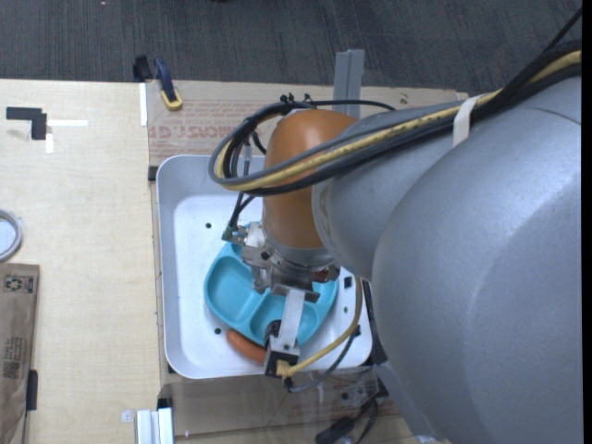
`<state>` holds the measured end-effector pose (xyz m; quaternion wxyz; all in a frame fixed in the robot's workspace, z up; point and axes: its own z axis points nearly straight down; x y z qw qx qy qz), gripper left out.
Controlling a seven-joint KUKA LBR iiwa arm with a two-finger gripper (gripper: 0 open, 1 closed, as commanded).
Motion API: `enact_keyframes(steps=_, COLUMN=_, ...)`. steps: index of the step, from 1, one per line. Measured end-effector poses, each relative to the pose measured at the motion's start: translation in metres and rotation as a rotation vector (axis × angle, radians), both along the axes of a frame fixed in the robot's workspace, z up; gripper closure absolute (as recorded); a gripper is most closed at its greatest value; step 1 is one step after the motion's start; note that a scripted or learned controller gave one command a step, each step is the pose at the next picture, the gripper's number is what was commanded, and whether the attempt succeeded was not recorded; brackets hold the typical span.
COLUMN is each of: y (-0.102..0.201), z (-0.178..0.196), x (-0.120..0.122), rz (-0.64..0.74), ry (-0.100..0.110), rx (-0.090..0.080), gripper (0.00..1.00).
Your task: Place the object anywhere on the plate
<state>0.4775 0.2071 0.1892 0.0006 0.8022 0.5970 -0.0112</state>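
One claw hangs over the blue plate; spread or pressed together, cannot tell.

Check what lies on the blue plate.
The bare left part of the blue plate carries nothing. An orange object lies at its near rim, on or off I cannot tell. The arm covers the rest.

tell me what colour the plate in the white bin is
Turquoise blue. The plate shows best in the camera view.
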Motion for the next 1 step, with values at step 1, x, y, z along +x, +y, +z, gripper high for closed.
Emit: enact_keyframes(steps=1, y=0.0000, z=-0.0001, x=0.0000, rz=0.000, ry=0.000, rx=0.000, gripper=0.00)
